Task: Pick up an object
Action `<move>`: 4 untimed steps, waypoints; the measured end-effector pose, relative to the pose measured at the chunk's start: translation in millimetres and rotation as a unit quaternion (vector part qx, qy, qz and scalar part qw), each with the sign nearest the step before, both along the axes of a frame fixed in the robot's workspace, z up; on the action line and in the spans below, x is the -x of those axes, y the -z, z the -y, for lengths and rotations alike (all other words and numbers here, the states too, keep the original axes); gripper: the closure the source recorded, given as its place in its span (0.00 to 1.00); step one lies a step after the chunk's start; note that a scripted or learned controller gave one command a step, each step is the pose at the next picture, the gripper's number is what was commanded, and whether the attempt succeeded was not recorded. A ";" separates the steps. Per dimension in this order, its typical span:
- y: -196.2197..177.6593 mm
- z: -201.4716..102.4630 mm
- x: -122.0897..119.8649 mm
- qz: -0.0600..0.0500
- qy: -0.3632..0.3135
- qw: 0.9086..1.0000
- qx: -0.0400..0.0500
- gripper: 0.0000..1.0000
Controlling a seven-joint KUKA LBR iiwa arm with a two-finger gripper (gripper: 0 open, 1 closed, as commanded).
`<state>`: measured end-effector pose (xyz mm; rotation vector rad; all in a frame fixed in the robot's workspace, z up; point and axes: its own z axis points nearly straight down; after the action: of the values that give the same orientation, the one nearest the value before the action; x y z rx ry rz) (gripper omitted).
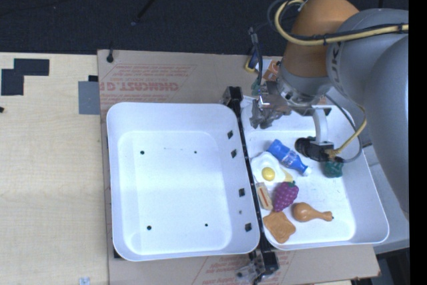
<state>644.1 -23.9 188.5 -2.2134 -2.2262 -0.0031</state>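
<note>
Camera view: your gripper (pixel 265 114) sits low over the far left corner of the right bin (pixel 363 200), just beside the rim that divides the two bins. From this angle you cannot tell whether it is open or closed, and nothing is seen held in it. The grey arm (pixel 363 57) with its orange band (pixel 320 20) reaches in over the far right of that bin.

Every pickable item lies in the right bin, and all sit apart from the gripper:
- Blue bottle (pixel 288 157), lying on its side, nearest the gripper.
- Fried egg toy (pixel 267 173), just beside the bottle on its near side, close to the dividing rim.
- Purple grape bunch (pixel 285 195), touching the near edge of the egg.
- Small hot-dog-like piece (pixel 264 195), against the left wall, beside the grapes.
- Tan drumstick (pixel 308 212), to the right of the grapes.
- Brown bread-like piece (pixel 279 227), at the near left corner.
- Small green item (pixel 333 169), toward the right side; its kind is not clear.

The left bin (pixel 173 190) lies alongside. Both bins rest on a cardboard sheet (pixel 153 77).
</note>
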 end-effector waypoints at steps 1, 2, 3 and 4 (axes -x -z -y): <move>-21.3 -52.4 0.3 0.000 0.001 1.000 0.001 1.00; -6.4 -116.5 2.4 -0.002 0.000 1.000 0.000 1.00; 0.7 -210.1 1.8 -0.002 -0.001 1.000 0.000 1.00; -0.5 -264.2 1.2 -0.001 0.000 1.000 0.001 1.00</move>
<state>642.9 240.3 189.0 -2.2126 -2.2256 0.0009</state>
